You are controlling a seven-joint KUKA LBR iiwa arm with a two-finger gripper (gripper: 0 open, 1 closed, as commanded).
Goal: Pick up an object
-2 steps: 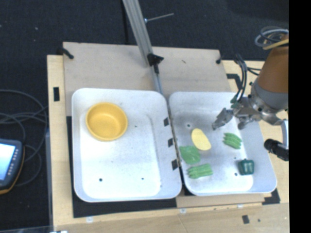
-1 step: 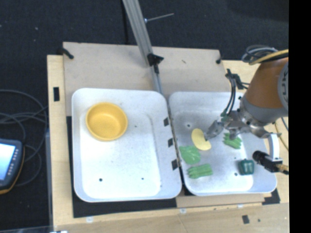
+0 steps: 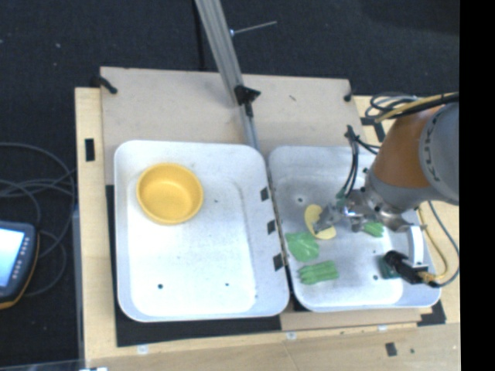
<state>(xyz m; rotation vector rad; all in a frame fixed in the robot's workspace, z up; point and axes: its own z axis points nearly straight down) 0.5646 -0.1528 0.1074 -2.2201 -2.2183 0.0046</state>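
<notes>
Two white bins sit side by side in the camera view. The left bin [image 3: 131, 284] holds a yellow bowl [image 3: 170, 193] near its upper left corner. The right bin [image 3: 309, 161] holds a pale yellow piece [image 3: 314, 218], a green lump [image 3: 302, 246] just below it, a ridged green piece [image 3: 319, 272] lower down and a small green bit [image 3: 373, 229] to the right. The arm [image 3: 406, 157] reaches over the right bin, with the gripper [image 3: 338, 216] low beside the pale yellow piece, seemingly touching it. Whether the gripper is spread or pressed together cannot be told. The step looks like the approach or grasp on that yellow piece. The next move would call for a firm close on it and a straight lift, clear of the green lump.
</notes>
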